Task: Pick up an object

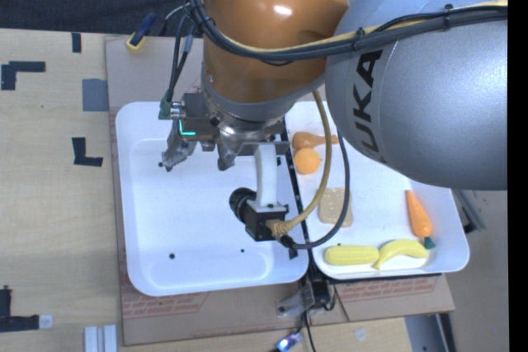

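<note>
Two shallow white bins sit side by side on a brown cardboard sheet [148,316], their plastic smooth and their corners rounded. The left bin [153,255] has a bare, slightly glossy floor with a few small dark specks. Over it hangs the arm [429,70], a bulky matte grey casing that narrows to a glossy orange dome [272,8], with black and yellow cables looped across it.

Below the dome, the gripper [196,159] points down into the upper part of the left bin. Its two metal fingers [172,157] stand apart with only white bin floor between them, so they are spread and grasping nothing. A small green light glows on the block above them. A white bracket with a black round part [247,208] hangs from the wrist near the bins' shared edge.

All the objects lie in the right bin [450,260]. A smooth orange ball [306,162] rests near the upper left, touching a longer orange piece [307,140] partly hidden by the arm. A pale tan, flat, rough-looking slab [334,206] lies below them. Along the near rim are a bumpy yellow corn cob [350,255] and a curved yellow banana [404,253], touching end to end. A tapered orange carrot [419,214] lies by the right side.
</note>
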{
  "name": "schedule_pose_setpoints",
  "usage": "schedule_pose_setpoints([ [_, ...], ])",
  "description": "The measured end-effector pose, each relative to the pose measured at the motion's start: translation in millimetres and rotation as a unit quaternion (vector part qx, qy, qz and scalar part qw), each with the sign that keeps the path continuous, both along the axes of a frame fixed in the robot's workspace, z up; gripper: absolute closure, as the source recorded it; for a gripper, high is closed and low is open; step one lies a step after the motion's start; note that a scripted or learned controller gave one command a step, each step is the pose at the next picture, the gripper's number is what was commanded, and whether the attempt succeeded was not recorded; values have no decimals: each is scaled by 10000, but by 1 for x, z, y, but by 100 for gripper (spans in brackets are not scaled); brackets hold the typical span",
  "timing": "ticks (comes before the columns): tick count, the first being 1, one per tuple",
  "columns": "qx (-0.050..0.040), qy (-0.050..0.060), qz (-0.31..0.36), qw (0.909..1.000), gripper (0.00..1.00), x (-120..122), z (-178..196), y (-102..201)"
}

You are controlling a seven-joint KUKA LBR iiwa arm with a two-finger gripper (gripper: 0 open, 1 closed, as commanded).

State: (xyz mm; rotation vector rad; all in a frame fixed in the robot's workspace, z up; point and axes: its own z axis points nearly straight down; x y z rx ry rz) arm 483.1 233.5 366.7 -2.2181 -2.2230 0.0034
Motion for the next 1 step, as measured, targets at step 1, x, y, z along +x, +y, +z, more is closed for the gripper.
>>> schedule_pose_setpoints([
  [1, -2, 7, 10, 10000, 100, 0, 10, 1],
])
